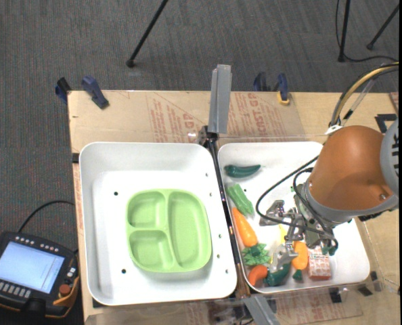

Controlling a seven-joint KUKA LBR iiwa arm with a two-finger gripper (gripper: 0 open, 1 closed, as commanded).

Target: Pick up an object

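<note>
Can't tell the gripper [302, 239] state; it's low in the right bin [282, 151] over the toy food pile. Orange piece [300, 254] just below: probably light, hard, slick plastic; pinch across its narrow middle.

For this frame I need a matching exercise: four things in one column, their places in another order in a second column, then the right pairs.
Things:
1. green divided plate
2. dark green pepper
3. orange carrot
4. gripper

Places:
A. far end of the right bin
B. over the toys at the near end of the right bin
C. in the left bin
D. along the right bin's left wall, about halfway down

Pairs: 1-C, 2-A, 3-D, 4-B
</note>
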